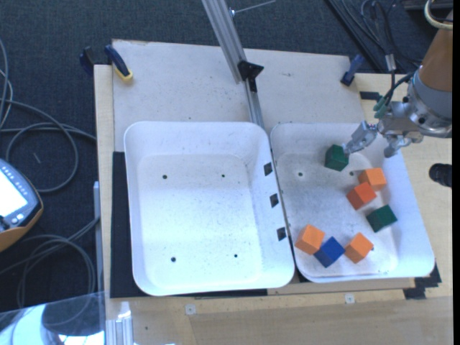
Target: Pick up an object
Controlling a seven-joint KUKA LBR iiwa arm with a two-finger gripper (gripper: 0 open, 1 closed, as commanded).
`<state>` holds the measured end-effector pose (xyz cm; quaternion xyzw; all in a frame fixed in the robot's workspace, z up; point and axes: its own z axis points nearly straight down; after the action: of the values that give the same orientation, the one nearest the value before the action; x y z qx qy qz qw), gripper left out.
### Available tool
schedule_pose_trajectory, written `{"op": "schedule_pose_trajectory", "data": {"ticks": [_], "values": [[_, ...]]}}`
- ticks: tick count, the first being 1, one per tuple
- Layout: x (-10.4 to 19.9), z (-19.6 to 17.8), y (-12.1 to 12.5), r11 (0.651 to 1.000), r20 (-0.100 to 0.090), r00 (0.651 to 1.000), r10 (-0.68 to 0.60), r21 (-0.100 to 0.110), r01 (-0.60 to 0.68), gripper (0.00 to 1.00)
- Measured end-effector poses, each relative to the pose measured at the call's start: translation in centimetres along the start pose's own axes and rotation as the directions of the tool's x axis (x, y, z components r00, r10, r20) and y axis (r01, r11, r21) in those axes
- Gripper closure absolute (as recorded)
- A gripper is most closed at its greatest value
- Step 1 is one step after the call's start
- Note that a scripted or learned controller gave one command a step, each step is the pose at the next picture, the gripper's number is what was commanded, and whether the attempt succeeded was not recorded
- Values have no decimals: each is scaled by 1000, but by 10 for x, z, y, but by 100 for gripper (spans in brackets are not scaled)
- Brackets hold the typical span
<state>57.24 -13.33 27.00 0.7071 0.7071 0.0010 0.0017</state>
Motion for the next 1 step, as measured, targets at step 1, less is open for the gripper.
{"op": "schedule_pose_trajectory", "data": {"ticks": [1], "values": [[27,149,44,1000,-3,1000,-2,12,2,0]]}}
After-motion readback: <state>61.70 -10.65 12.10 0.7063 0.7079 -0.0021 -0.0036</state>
